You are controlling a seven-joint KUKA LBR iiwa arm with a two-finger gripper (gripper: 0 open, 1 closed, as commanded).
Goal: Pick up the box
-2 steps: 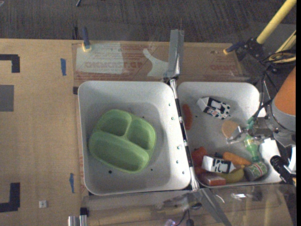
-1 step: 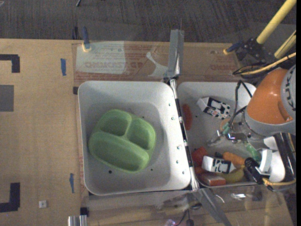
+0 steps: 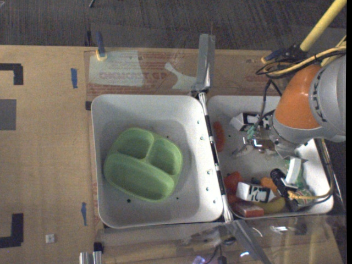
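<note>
Gripper [image 3: 254,141] low over the middle of the right bin [image 3: 228,108], box [image 3: 251,192] lying apart from it.

We see the white box with black print near that bin's front edge, crowded by a red object [image 3: 233,180] on its left, a flat red packet [image 3: 250,210] in front and a yellow banana-like piece [image 3: 276,205], partly covered. The gripper is a metallic blur, so we cannot tell whether it is clenched or released. The arm [image 3: 300,106] hides the bin's right part. An orange-red object [image 3: 219,135] lies by the bin's left wall. A green divided tray [image 3: 144,164] sits in the bin to its left.
</note>
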